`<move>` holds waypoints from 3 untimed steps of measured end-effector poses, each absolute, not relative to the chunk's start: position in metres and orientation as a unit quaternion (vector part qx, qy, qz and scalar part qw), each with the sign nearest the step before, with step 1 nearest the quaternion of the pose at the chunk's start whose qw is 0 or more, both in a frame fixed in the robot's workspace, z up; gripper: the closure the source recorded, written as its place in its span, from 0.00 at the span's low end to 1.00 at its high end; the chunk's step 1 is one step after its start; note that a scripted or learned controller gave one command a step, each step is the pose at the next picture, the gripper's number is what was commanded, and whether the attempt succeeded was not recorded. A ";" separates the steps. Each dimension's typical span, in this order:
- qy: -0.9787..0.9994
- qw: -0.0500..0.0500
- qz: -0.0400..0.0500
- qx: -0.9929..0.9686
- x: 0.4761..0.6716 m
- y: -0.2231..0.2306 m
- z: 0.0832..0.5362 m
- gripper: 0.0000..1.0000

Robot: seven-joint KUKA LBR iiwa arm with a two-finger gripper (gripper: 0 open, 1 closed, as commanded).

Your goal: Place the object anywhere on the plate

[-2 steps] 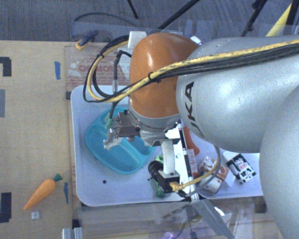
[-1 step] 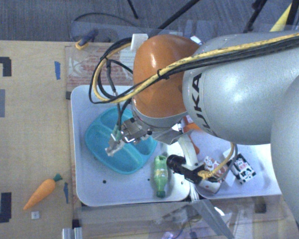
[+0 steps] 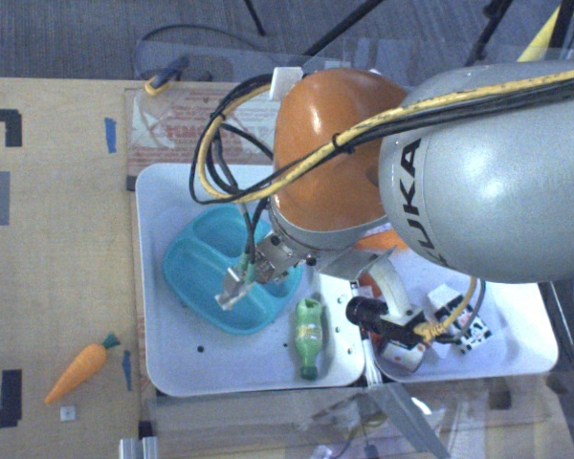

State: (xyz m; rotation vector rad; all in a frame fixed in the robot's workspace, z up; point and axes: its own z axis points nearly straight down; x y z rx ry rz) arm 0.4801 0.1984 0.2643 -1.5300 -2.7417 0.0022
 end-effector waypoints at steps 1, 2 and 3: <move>-0.873 0.000 0.000 -0.488 0.481 0.198 0.274 1.00; -0.936 0.001 0.000 -0.351 0.479 0.216 0.156 1.00; -0.936 0.001 0.000 -0.351 0.479 0.215 0.156 0.00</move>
